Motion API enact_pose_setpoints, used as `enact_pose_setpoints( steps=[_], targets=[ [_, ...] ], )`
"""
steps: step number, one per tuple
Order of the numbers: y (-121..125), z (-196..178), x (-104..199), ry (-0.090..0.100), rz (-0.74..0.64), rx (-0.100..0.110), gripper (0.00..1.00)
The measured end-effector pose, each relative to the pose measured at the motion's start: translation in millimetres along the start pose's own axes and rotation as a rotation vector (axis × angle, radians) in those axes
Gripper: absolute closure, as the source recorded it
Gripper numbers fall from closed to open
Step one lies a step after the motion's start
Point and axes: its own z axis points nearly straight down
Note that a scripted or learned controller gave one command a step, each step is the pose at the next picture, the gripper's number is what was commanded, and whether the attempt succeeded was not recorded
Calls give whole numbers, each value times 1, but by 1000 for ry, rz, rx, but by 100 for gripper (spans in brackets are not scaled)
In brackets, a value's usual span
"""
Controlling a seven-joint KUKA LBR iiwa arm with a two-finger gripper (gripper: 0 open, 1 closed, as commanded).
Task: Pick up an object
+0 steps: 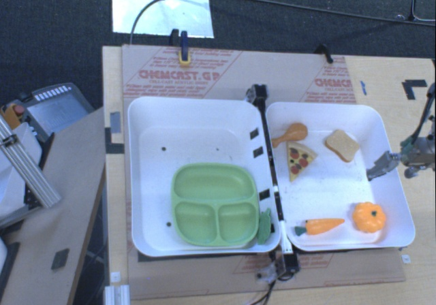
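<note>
From the camera view: hovered, the gripper (387,164), over the right bin's (392,135) right rim; finger spread impossible to tell, nothing visibly held. Scattered inside: bread slice (342,145), drumstick (291,134), pizza slice (298,160), carrot (321,226), pumpkin (368,217). Green tray (213,204) in left bin (150,161).

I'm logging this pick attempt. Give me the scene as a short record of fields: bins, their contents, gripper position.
left bin: green divided plate
right bin: drumstick, pizza slice, bread slice, carrot, orange pumpkin
gripper: at the right bin's right rim, above the pumpkin
held object: none seen between the fingers
</note>
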Motion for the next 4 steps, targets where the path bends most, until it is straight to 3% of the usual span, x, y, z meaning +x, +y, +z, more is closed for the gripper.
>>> enact_pose_setpoints(
  steps=[1,4],
  targets=[
    [2,-6,1,-3,-5,-12,0],
    [15,154,8,-2,-3,-11,0]
  ],
)
